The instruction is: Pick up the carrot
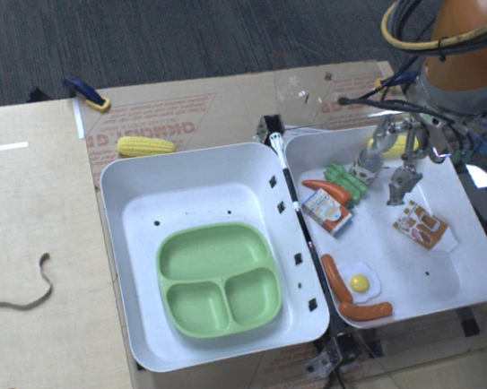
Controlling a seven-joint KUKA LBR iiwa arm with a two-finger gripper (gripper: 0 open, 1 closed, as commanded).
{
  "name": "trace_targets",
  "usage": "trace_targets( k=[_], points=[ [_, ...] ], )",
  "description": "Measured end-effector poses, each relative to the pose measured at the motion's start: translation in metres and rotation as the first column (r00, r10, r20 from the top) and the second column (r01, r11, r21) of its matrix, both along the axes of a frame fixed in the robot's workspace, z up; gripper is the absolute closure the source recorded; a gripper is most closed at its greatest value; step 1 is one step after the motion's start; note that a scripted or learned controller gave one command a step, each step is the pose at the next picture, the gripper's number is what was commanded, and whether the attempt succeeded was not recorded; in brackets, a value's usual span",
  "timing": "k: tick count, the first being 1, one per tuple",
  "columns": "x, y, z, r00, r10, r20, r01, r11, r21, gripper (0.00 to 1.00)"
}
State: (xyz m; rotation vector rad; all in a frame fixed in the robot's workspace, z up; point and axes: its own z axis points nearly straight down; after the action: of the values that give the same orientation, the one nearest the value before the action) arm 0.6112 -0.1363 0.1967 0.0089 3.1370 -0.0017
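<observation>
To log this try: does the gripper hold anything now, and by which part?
Nothing is held. The gripper hangs open above the right bin, with nothing between its fingers; the carrot lies apart, to its left.

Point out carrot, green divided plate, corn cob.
carrot [327, 188]: camera view, middle of its orange body, right bin.
green divided plate [212, 230]: camera view, top rim, left bin.
corn cob [145, 145]: camera view, mid-length, on the bench behind the left bin.

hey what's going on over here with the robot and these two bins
A grey arm with an orange band reaches in from the right, its gripper hanging over the right bin. It is holding nothing. The carrot it is meant to pick up lies near that bin's left side, beside a green item and a small carton. The left bin holds a green divided plate.
</observation>
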Motion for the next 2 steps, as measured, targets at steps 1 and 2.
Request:
trace_targets(
  k=[1, 2],
  points=[
    [-0.033, 0.016, -0.06, 0.991, 0.137, -0.001, -0.137, 0.991, 0.0, 0.0],
    [-0.105, 0.044, -0.105, 0.986, 0.169, -0.003, -0.169, 0.986, 0.0, 0.0]
  ],
)
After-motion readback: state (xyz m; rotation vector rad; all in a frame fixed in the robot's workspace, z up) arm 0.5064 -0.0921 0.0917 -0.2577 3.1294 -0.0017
